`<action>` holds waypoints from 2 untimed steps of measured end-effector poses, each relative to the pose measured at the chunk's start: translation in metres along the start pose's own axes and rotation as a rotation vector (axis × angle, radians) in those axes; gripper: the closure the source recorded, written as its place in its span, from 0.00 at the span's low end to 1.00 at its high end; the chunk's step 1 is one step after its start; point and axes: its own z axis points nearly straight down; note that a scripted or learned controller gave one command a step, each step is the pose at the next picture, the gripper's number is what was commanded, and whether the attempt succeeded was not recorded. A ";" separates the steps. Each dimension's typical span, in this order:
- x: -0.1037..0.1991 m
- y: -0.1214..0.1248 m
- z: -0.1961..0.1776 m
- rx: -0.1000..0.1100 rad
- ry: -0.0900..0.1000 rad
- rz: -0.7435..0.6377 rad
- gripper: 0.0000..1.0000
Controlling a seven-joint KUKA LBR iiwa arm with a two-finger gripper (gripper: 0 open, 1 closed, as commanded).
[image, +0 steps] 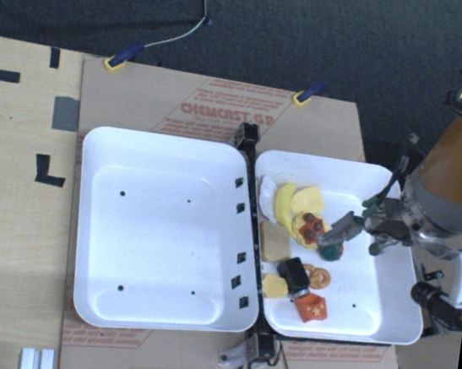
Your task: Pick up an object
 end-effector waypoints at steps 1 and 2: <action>-0.045 0.044 0.071 0.004 -0.001 0.003 0.00; -0.053 0.061 0.204 0.002 -0.001 0.002 0.00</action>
